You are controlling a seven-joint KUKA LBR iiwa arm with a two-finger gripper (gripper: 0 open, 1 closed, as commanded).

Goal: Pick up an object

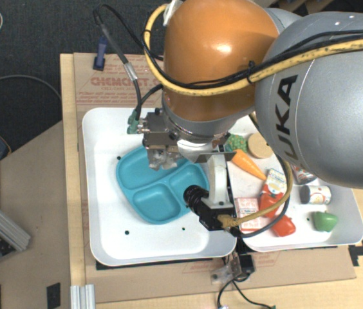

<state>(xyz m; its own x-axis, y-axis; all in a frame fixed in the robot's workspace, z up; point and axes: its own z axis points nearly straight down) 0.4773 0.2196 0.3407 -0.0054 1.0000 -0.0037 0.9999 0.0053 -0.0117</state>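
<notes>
Blue divided tray (148, 188) centre-left in left bin (101, 172), gripper (161, 160) poised over its upper rim, likely lining up a grab; finger state impossible to tell.

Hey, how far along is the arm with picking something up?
Done: the arm has reached into the left bin, and the gripper sits low over the blue tray. In hand: nothing visibly; the tray lies flat on the bin floor. Left: a grasp and a lift. The carrot, red pepper and green piece lie in the right bin.
</notes>
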